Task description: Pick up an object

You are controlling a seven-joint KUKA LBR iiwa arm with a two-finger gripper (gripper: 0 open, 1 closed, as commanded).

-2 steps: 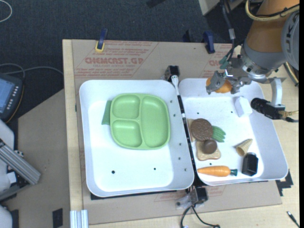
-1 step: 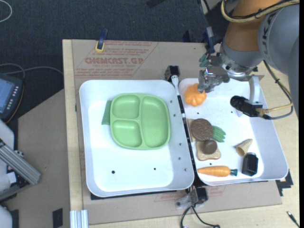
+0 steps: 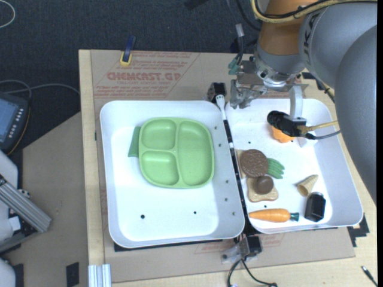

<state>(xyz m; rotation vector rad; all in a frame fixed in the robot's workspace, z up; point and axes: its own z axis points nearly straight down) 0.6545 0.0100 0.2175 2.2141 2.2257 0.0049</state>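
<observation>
Gripper at right bin's back-left corner, finger state can't tell. Carrot at front edge; green plate in left bin.

Two bins are sitting side by side on a board. The left bin is holding a divided plate toward its back. In the right bin, a round cookie is lying near the left wall, with a toast piece just in front of it and a carrot lying along the front edge. A cone and a dark block are sitting to the right. The gripper is hanging over the back left corner.
</observation>
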